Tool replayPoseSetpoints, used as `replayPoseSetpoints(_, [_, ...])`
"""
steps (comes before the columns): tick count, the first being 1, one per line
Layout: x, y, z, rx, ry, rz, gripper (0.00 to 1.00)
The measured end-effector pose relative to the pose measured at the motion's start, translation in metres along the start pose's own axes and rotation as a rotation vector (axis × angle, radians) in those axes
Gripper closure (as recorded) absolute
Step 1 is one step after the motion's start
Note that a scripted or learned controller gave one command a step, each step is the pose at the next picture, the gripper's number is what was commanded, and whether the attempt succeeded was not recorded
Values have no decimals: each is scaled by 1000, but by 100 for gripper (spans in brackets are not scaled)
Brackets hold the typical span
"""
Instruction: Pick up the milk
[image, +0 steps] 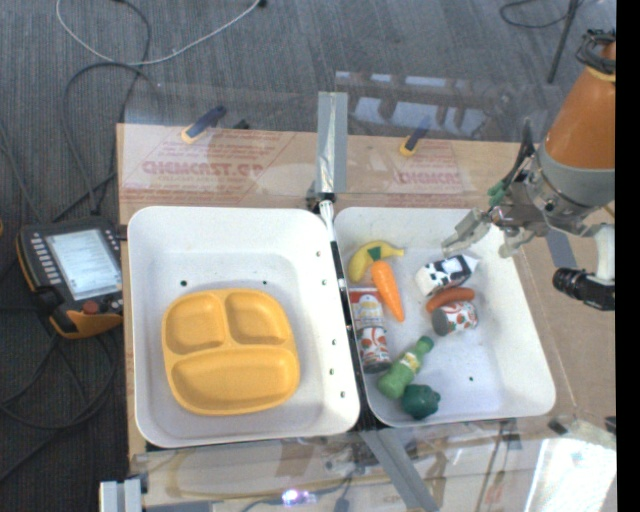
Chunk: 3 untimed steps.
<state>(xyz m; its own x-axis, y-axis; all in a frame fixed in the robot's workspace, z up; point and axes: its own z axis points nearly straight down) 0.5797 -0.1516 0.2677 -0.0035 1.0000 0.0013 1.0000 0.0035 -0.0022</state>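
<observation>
The milk, a small white carton with black cow patches, lies on its side in the upper middle of the right bin. My gripper hangs just above and to the right of it, over the bin's back right part. Its two fingers are spread apart with nothing between them. The gripper is open and does not touch the carton.
Around the milk lie a banana, a carrot, a red sausage and a small can. A red-labelled bottle, a green bottle and a green vegetable lie nearer the front. The left bin holds a yellow divided plate.
</observation>
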Motion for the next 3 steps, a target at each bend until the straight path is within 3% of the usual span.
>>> replayPoseSetpoints(1, [-51, 12, 130, 0, -1, -144, 0])
replayPoseSetpoints(2, [-41, 78, 165, -5, -3, -215, 0])
replayPoseSetpoints(3, [-47, 91, 166, 13, 11, -351, 0])
